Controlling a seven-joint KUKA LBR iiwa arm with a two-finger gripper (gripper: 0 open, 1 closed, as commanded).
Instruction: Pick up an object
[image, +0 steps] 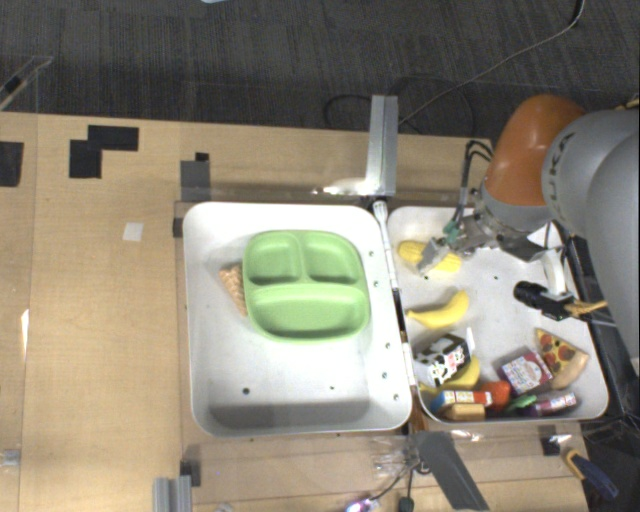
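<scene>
Yellow toy (413, 252) beneath gripper (436, 258), right bin (500, 285)

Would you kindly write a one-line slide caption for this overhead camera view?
Grey arm's hand at a yellow toy in the right white bin, beside the left white bin with its green divided plate.

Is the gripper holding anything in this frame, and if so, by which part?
Cannot be told. The gripper sits on the yellow object at the right bin's far left; no grasp is visible.
</scene>
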